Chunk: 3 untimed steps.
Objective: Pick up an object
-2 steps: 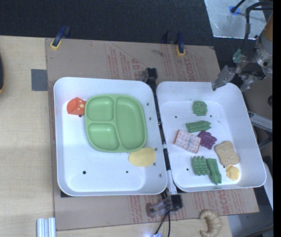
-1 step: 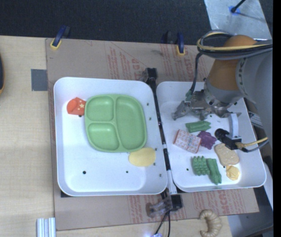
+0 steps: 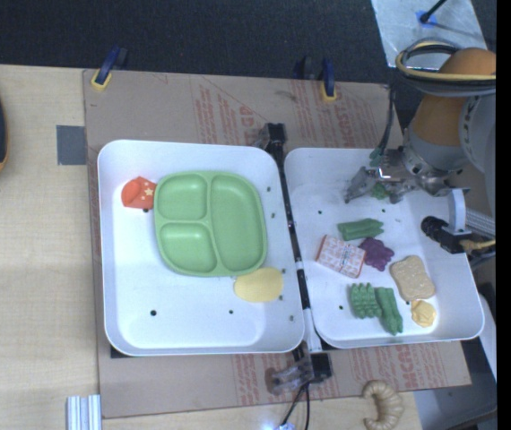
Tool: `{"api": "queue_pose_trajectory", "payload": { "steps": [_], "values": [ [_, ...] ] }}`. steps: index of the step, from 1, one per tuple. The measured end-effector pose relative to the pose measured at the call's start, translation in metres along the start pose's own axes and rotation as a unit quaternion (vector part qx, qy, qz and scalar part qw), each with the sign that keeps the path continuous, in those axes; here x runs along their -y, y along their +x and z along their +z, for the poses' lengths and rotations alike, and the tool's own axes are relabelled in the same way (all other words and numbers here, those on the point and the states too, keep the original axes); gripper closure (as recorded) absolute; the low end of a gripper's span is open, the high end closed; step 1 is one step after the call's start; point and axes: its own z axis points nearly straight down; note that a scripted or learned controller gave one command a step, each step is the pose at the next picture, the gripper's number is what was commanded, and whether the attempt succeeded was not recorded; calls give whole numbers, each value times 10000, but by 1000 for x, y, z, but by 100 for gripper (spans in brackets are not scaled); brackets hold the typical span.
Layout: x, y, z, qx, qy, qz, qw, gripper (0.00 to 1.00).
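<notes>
My gripper (image 3: 375, 189) hangs over the back part of the right bin (image 3: 327, 325), its fingers spread open above bare bin floor with nothing between them. Just in front of it lies a green pea pod (image 3: 360, 229). Nearer the front of that bin are a pink waffle-like block (image 3: 340, 256), a purple grape bunch (image 3: 377, 253), a bread slice (image 3: 412, 278), two green ridged pieces (image 3: 374, 305) and a small yellow piece (image 3: 423, 313).
The left bin (image 3: 130, 321) holds a green three-part plate (image 3: 211, 222), a red piece (image 3: 137, 193) at its back left and a yellow piece (image 3: 258, 285) at its front right. A black divider (image 3: 289, 231) runs between the bins. A curled tan object (image 3: 384, 404) lies on the bench in front.
</notes>
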Motion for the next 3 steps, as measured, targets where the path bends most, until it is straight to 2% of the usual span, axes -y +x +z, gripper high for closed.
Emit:
{"api": "queue_pose_trajectory", "payload": {
  "steps": [1, 2, 3],
  "values": [
    [56, 27, 1, -19, 47, -9, 10000, 0],
    [53, 25, -10, -4, 26, -15, 10000, 100],
    [65, 107, -118, -26, -34, -56, 10000, 100]
  ]
}}
